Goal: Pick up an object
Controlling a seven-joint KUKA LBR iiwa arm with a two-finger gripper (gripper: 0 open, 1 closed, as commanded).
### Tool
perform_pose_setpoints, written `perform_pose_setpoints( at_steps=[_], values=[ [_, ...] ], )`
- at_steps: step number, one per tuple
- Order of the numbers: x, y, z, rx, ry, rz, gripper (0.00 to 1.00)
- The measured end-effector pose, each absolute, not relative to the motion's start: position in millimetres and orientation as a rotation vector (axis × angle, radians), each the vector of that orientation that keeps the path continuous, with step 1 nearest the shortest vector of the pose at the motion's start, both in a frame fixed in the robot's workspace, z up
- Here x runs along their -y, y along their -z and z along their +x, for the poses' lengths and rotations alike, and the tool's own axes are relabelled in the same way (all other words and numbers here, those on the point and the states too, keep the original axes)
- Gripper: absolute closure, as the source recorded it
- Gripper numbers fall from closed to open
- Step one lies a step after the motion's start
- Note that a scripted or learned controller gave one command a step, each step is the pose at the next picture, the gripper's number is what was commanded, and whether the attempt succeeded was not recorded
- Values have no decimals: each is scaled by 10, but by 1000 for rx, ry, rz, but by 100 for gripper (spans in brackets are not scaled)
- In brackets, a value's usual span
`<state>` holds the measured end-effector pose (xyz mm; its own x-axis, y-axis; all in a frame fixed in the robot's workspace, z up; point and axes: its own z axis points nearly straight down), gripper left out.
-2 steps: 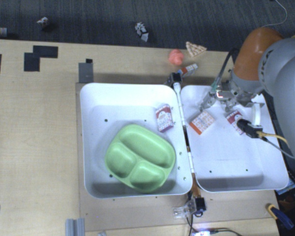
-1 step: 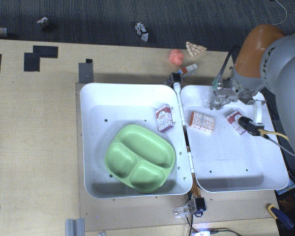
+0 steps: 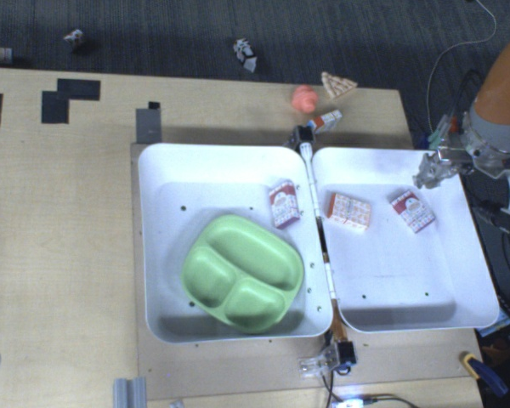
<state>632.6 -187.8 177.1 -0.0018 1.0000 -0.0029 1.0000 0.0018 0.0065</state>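
Approach phase: pincer (image 3: 428,174) over the right bin's (image 3: 408,308) far edge, jaw state unreadable to us, nearest carton (image 3: 412,210) just below it, so we descend there next.

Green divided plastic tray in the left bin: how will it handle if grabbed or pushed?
The green divided plastic tray looks moulded and stiff, probably light for its size. It rests tilted against the left white bin wall, so a push may slide or rock it. Its broad glossy surfaces suggest gripping the rim.
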Motion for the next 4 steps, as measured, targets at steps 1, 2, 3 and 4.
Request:
perform_pose_setpoints(
  at_steps=[1, 2, 3, 4],
  values=[
    [1864, -1759, 6324, -2222, -4, 2216, 0],
    [1445, -900, 6489, -2220, -12, 2209, 0],
    [1267, -904, 5745, -2212, -13, 2207, 0],
    [1441, -905, 6411, -2217, -14, 2205, 0]
  ],
)
